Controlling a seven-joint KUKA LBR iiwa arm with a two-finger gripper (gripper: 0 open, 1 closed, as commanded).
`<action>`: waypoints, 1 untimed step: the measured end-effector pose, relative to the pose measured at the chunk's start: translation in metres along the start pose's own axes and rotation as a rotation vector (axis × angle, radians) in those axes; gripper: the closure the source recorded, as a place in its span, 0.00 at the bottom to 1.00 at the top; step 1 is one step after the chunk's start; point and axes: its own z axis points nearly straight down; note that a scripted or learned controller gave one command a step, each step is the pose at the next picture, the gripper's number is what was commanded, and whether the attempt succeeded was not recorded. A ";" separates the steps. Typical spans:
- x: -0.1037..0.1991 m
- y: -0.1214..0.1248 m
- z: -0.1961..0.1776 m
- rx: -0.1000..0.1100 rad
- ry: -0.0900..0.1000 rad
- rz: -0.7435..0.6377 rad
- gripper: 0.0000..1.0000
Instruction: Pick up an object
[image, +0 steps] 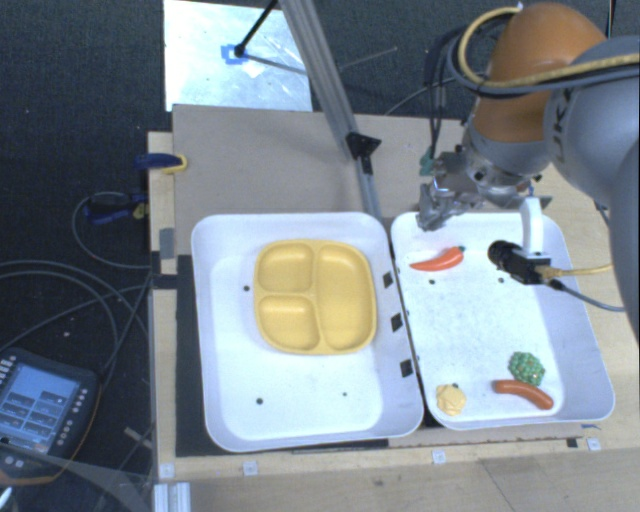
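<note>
Yellow toy (451, 399) at near rim, orange pepper (437, 260) just below claw (432, 216), grip unclear

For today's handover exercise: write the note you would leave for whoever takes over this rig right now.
Gripper: above the far edge of the right bin, nothing seen between its fingers; open or shut is unclear.
Right bin: orange chili pepper just below the gripper; green broccoli piece, sausage and small yellow item at the near end.
Left bin: yellow divided plate.
Done: nothing lifted.
Left: grasp and lift one object; the pepper is nearest.
</note>
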 end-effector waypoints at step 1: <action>0.060 0.013 0.012 0.000 0.002 -0.002 1.00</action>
